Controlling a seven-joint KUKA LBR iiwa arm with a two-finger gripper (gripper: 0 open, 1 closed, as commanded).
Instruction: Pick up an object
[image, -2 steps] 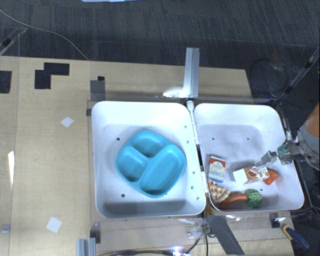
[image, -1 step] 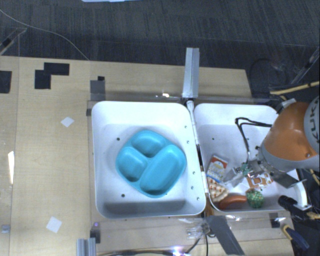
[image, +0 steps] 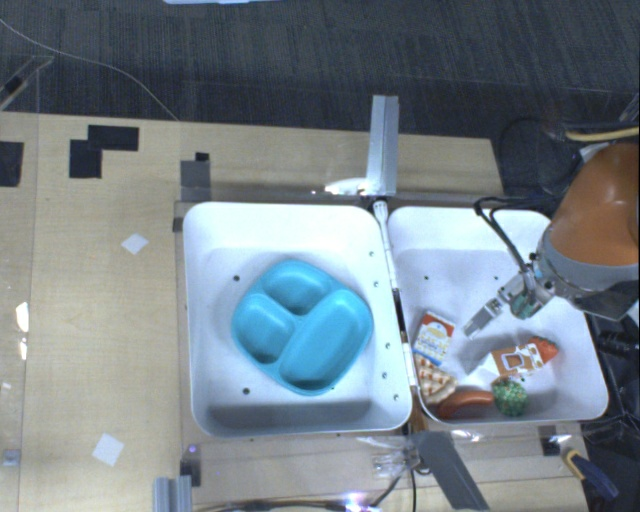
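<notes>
The right bin (image: 470, 250) holds several small objects near its front. A small white and orange carton (image: 433, 338) lies beside a waffle piece (image: 435, 380). In front of them are a red-brown sausage (image: 465, 403) and a green broccoli piece (image: 511, 397). An orange and white packet (image: 522, 358) lies to the right. My gripper (image: 482, 318) hangs above the bin's middle, tilted down to the left, just right of the carton and above the packet. I see nothing held in it.
The left bin (image: 220, 250) contains a blue divided plate (image: 302, 325). A metal post (image: 384, 150) stands behind the wall where the two bins meet. The arm's grey body and orange band (image: 600, 215) overhang the right bin's right side.
</notes>
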